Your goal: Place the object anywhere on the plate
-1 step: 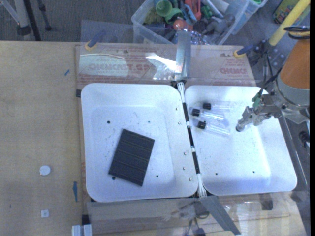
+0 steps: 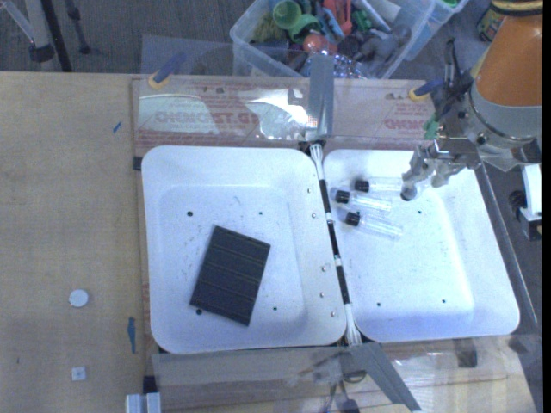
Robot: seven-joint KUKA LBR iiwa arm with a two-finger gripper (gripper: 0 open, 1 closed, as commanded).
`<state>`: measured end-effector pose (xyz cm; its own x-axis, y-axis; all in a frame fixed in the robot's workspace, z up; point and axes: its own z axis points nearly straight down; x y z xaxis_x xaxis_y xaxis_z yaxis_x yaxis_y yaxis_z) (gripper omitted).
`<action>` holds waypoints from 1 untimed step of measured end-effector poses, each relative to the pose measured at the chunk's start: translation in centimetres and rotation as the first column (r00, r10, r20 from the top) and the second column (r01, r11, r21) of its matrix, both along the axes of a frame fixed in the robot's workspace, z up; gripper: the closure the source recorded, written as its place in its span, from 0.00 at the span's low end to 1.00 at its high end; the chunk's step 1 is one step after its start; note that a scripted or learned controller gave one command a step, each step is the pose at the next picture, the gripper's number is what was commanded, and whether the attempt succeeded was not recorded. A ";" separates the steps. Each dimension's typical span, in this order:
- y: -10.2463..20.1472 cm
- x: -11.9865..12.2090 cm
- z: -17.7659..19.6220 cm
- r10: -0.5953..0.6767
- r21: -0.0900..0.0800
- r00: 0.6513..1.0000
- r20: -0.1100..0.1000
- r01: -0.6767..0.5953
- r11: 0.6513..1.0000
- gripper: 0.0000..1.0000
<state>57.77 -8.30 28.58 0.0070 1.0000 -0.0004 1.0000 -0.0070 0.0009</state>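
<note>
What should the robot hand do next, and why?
Probably drop down and slightly left onto the clear tubes. The gripper hangs beside them in the right bin, holding nothing, and the dark plate waits in the left bin.

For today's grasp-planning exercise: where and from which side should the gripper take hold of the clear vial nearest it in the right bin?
Probably the clear body, from above. The vial lies flat, roughly crosswise in the right bin, so fingers should straddle its narrow width. The gripper hovers beside its clear end.
</note>
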 end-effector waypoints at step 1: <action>6.1 3.7 1.2 -0.018 0.000 1.000 0.001 0.018 1.000 1.00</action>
